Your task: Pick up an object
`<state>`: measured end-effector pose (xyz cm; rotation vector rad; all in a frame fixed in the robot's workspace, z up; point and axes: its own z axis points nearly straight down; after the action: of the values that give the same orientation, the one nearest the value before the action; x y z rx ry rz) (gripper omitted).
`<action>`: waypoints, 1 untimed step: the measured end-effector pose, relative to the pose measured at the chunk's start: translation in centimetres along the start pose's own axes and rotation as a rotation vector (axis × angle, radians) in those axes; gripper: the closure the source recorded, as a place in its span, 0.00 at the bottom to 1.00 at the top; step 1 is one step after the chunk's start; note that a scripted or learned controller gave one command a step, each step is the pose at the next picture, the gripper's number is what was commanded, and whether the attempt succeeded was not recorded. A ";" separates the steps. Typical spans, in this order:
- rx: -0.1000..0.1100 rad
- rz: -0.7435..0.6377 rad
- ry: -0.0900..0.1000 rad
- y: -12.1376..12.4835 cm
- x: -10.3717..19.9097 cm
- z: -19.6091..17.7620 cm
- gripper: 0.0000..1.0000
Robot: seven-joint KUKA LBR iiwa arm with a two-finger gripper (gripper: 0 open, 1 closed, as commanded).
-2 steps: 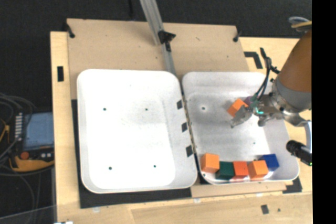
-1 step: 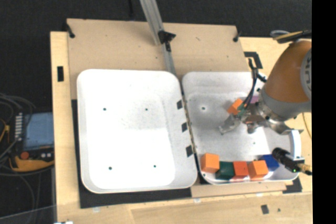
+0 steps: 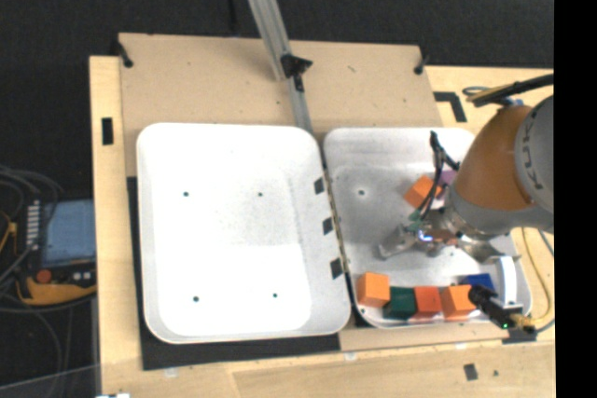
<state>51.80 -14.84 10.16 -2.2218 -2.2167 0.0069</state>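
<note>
Orange block (image 3: 375,287) (front row) lies near tool (image 3: 399,242), seemingly apart.

We see the bench (image 3: 261,61) under even, fairly bright overhead light, while the dark floor around it swallows nearly all detail. The left bin (image 3: 233,228) is close to overexposed, its white surface washed flat apart from faint grey mottling. The right bin (image 3: 373,163) carries a soft sheen at its upper left and a gentle shadow beneath the arm (image 3: 504,172). Shadows are short and diffuse. The picture is slightly soft overall, with coarse detail; the coloured blocks (image 3: 415,298) blur at their edges, and the gripper (image 3: 410,238) reads as a smeared grey shape.
</note>
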 end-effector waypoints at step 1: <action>-0.007 0.002 0.001 0.1 -0.1 0.3 0.00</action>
<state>51.92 -14.92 9.84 -2.2273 -2.2173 -0.0014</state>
